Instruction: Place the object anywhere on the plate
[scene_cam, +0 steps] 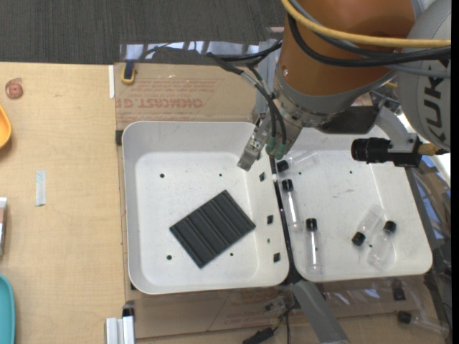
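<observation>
White left bin holds ribbed plate below-left of jaws.

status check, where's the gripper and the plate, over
Gripper above the seam between bins, nothing seen between its fingers. Dark ridged plate flat in left bin, bare. Clear vials lying in right bin. Path to plate unobstructed.

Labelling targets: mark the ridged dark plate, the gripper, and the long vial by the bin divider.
ridged dark plate [212, 227], camera view, centre of its grooved top
gripper [259, 149], camera view, midway between its fingers
long vial [313, 244], camera view, mid clear tube
</observation>
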Controlling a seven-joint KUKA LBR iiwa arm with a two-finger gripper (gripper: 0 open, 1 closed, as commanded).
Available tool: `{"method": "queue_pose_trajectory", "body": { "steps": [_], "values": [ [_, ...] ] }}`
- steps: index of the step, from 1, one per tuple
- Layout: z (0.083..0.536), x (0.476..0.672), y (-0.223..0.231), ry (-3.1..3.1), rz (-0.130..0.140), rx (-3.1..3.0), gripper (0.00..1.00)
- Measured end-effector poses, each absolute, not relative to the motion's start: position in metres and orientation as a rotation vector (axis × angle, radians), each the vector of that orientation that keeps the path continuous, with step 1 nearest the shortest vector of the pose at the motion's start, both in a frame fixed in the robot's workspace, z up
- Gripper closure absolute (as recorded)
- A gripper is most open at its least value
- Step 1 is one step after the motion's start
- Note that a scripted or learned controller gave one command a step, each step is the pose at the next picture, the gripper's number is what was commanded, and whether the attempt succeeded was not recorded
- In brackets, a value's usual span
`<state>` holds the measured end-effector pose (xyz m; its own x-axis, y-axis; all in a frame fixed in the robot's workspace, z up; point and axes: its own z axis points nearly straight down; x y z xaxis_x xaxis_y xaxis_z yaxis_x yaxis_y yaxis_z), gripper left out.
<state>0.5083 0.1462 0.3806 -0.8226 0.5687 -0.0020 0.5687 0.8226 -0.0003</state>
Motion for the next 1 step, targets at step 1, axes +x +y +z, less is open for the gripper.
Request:
{"method": "queue_pose_trajectory", "body": {
  "steps": [1],
  "values": [
    [0.4424,0.4797,0.1406,3.104,0.001,0.459,1.00]
  ]
}}
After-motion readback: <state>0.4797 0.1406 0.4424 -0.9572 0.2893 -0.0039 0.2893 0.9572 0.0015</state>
